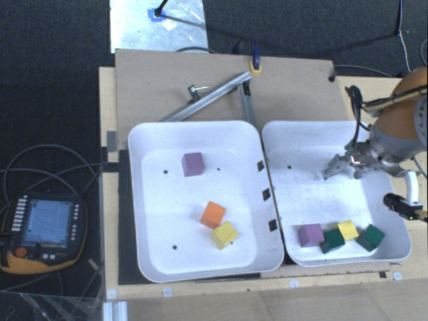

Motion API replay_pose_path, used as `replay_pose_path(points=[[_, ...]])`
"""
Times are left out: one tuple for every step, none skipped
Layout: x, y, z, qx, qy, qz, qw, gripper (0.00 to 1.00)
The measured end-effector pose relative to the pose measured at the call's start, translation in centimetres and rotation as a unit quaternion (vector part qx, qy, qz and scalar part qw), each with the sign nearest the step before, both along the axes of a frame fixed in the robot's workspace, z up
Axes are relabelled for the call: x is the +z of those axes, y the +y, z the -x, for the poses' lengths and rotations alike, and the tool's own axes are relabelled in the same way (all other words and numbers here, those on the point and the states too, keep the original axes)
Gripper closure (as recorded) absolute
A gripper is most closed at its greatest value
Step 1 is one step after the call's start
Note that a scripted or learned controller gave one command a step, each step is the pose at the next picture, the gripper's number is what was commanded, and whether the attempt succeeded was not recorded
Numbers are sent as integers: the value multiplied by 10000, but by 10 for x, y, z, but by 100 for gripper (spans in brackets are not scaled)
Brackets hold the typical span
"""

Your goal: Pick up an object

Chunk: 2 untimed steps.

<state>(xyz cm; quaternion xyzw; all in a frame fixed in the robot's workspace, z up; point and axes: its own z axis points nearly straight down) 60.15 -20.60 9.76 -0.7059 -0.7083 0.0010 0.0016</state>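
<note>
Over the right bin (394, 245) hangs the gripper (342, 169), reaching in from the right with the orange band of the arm (404, 112) just behind it. Its two grey fingers (332, 168) are spread apart, with nothing between them; they point left and down toward bare white floor in the upper half of that bin. From where I stand I cannot quite say whether the tips touch the floor or hover just above it.

Along the near wall of the same bin sits a tight row of blocks, well apart from the gripper. A purple block (310, 234) is on the left. Just beside it, touching, is a green block (332, 240), with a yellow block (348, 229) at its upper right corner. Another green one (370, 237) lies a little further right.

Across in the left bin (144, 199) there are three more. A purple cube (192, 164) stands alone toward the far side. Nearer the front, an orange cube (212, 214) and a yellow cube (224, 235) rest corner to corner, both turned at a slant to the bin's walls.

Off the bench, on the dark floor to the left, lies a pendant (41, 231) with its cables looped around it.
</note>
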Motion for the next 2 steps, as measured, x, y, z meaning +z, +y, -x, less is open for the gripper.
replay_pose_path(points=[[15,-1,-3,12,-45,15,10000,100],[65,-6,4,-8,-51,17,10000,100]])
